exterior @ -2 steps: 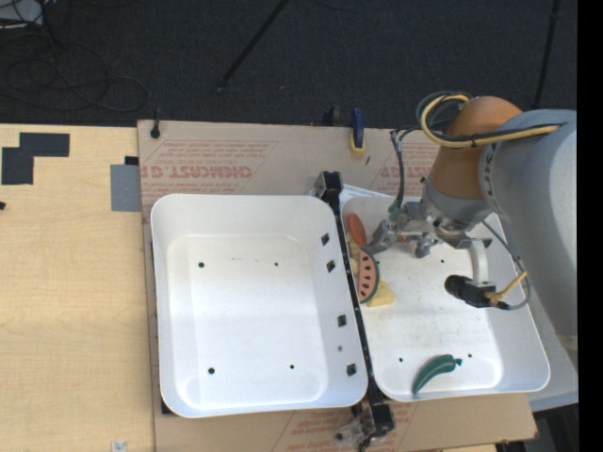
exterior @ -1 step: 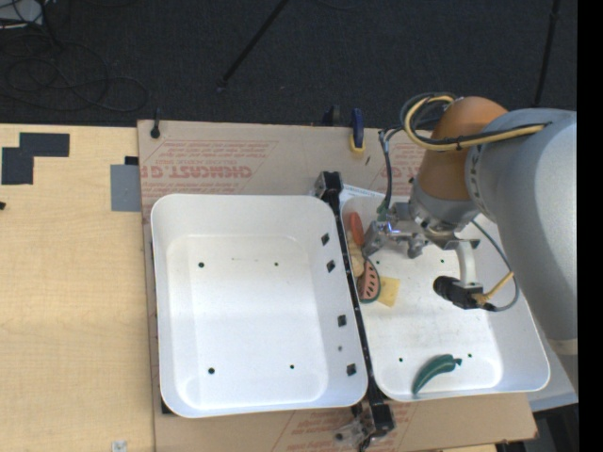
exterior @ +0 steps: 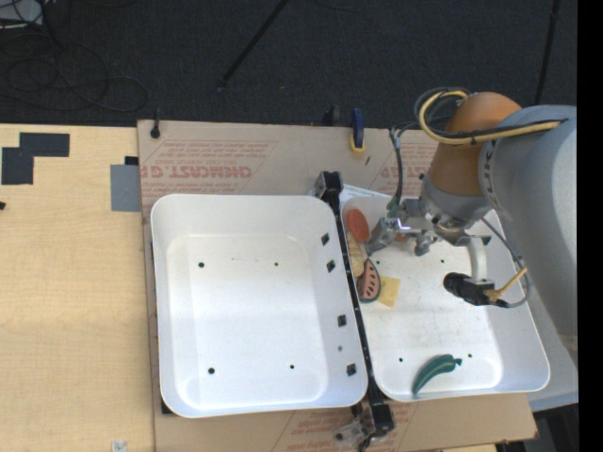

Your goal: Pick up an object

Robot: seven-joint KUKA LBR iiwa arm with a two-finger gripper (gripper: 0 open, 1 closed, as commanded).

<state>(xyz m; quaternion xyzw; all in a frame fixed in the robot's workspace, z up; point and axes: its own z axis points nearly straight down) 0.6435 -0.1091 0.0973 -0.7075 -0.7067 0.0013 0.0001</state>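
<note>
One watermelon slice [exterior: 369, 281] sits just below-left of gripper [exterior: 400, 229] — grip state unclear.

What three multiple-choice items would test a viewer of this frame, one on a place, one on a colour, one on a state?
1. Where does the green pepper lie?
A. In the right bin, near its front edge
B. In the left bin, in the middle
C. On the cardboard behind the bins

2. What colour is the band above the arm's wrist?
A. Blue
B. Orange
C. Green

3. How does the watermelon slice stand to the gripper?
A. Lifted clear above the bins
B. Lying in the right bin, apart from the gripper
C. Lying in the left bin

Answers: 1 A, the pepper rests by the front wall of the right bin. 2 B, the band is orange. 3 B, the slice lies beside the divider, below and left of the gripper.
</note>
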